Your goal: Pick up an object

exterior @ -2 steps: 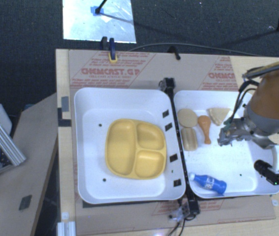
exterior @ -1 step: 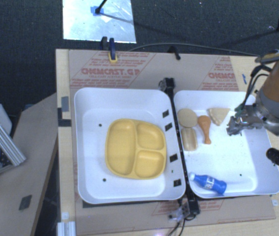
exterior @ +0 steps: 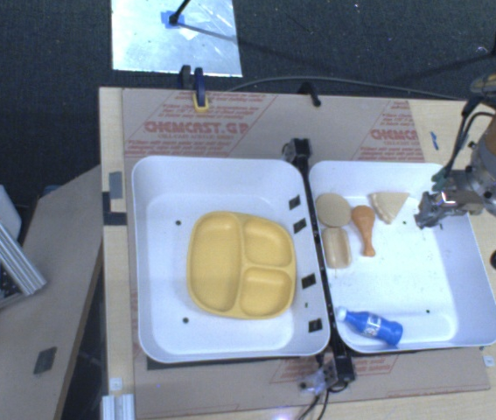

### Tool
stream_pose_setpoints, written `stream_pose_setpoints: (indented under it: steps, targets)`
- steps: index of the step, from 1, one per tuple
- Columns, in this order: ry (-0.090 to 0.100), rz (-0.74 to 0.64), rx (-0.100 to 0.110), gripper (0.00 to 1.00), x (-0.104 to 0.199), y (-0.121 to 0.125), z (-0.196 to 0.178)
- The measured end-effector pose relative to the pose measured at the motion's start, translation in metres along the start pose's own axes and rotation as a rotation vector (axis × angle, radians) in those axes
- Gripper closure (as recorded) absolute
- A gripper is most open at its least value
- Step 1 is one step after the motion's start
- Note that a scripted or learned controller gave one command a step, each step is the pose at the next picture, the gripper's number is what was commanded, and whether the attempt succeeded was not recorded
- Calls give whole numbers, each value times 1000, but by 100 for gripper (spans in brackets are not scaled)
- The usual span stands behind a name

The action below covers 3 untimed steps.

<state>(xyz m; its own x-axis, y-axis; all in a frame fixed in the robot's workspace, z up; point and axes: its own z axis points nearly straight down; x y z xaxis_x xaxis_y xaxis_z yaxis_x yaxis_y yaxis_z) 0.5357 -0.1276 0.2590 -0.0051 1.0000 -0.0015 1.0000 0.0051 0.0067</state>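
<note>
Yellow tray [exterior: 239, 264] is sitting in the left bin [exterior: 156, 234]; drumstick [exterior: 366, 227] is lying in the right bin [exterior: 466, 278]. The gripper [exterior: 431, 210] is hovering right of it, grip unclear, and should be descending centred over the shaft.

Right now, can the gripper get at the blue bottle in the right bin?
Probably yes. The blue bottle lies on its side near the front-left corner of the right bin, apart from the other items. The gripper sits over the bin's far right side. The nearby bin wall may crowd a grasp.
</note>
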Motion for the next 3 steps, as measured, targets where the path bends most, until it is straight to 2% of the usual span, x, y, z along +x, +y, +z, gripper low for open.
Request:
stream_pose_setpoints:
  steps: [1, 2, 3]
  targets:
    - [3, -5, 3, 100, 56, 14, -2]
    - [3, -3, 4, 100, 97, 28, 10]
    - [4, -6, 5, 100, 158, 45, 20]
